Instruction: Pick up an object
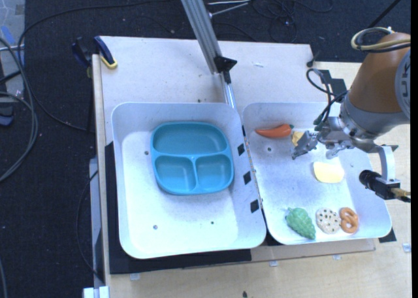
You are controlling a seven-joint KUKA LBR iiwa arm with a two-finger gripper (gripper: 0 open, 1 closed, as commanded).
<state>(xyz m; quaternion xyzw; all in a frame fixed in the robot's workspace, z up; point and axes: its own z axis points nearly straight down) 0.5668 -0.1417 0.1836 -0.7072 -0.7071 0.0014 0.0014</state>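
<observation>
While over the right bin (pixel 372 225), gripper (pixel 316 146) — carrot (pixel 274 131) just left, cheese (pixel 328 172) below

- I work in a robotics lab, not a home: my grey arm (pixel 382 81) reaches over a plain bench (pixel 170 68).
- Two white bins (pixel 130 179) sit at centre.
- Loose cables (pixel 39 61) trail on dark carpet at nine o'clock.
- A metal camera pole (pixel 199 19) rises at twelve.
</observation>
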